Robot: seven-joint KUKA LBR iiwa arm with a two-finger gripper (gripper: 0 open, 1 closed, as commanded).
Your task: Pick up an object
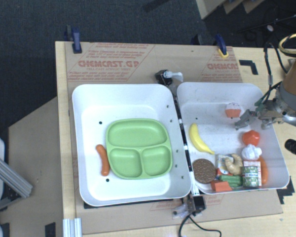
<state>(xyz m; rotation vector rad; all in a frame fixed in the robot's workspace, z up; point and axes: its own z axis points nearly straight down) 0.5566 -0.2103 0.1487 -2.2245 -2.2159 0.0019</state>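
Left bin (84, 132): green divided plate (138, 148) centred, sausage (103, 160) just left of it. Right bin (212, 90): banana (199, 139), brown patty (204, 170), tomato (251, 137), toy food heap at near right corner. Gripper (251, 118) over right bin's far right side, jaws spread, nothing between them.

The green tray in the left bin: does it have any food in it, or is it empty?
Empty. All three compartments of the green tray show bare; the sausage lies beside it on the left bin's floor.
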